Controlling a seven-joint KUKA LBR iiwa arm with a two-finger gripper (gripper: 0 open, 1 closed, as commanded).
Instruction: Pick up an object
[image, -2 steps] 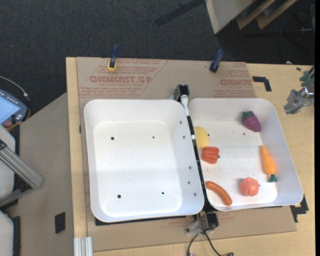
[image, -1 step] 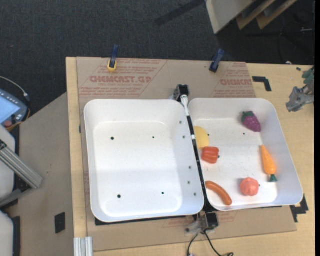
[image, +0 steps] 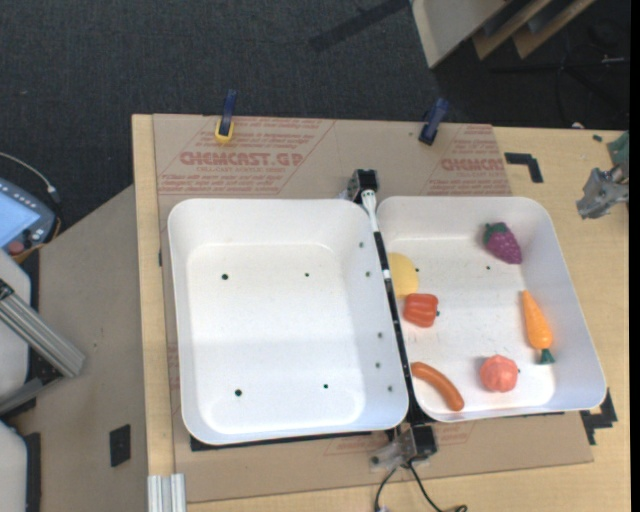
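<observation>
Camera view puts the gripper (image: 603, 190) at three o'clock, outside the right bin (image: 570, 330); you cannot tell its state. You are at the approach step. Your nearest pick is the purple grapes (image: 503, 242), at the bin's one o'clock; move over them and descend

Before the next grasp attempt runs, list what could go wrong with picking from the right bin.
1. The yellow item and red pepper touch each other against the divider wall; a grasp there could hit the wall or catch both.
2. The sausage lies near the bin's front rim, leaving little finger room.
3. The carrot is slim and tapered, so it may slip out.
</observation>
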